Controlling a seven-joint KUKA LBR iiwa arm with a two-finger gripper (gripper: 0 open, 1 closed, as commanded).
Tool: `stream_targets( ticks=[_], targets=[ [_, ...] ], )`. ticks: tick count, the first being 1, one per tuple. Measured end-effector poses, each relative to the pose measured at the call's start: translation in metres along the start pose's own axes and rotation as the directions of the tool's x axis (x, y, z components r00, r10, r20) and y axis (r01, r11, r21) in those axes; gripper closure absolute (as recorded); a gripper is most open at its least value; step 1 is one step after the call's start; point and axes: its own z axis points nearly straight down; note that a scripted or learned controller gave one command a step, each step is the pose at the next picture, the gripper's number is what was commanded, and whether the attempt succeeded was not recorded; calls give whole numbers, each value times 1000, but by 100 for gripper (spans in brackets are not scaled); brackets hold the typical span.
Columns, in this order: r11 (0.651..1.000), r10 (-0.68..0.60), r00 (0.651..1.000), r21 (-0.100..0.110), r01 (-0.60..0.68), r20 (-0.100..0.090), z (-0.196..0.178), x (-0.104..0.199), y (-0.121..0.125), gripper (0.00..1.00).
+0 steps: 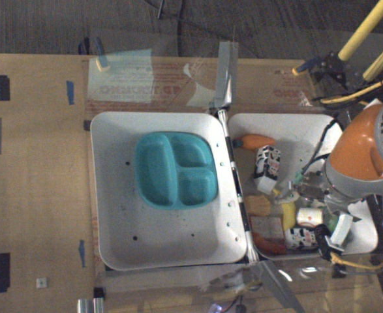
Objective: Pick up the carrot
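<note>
The carrot point(257, 141) is orange with a dark green stub at its left end. It lies flat at the far left corner of the right bin point(295, 124), close to the wall between the two bins. My gripper point(300, 189) reaches in from the right, low over the middle of the right bin, below the orange band point(359, 154) of the arm. It sits nearer the camera than the carrot, about a hand's width away and apart from it. The arm hides part of the bin's right side.
A black-and-white carton point(267, 164) stands just in front of the carrot. Around the gripper lie a tan piece point(258, 205), a yellow item point(288, 216), a second black-and-white carton point(302, 237) and a red item point(269, 243). The left bin point(113, 194) holds a teal divided plate point(176, 169).
</note>
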Motion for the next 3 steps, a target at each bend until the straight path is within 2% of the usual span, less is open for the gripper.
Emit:
stream_targets(
  ticks=[1,2,3],
  targets=[
    [990,-137,991,26,136,2,-82,-14,-15,0],
    [963,-268,964,23,268,-2,-3,20,-8,0],
    [875,-484,875,22,484,-6,-71,3,-19,0]
  ],
)
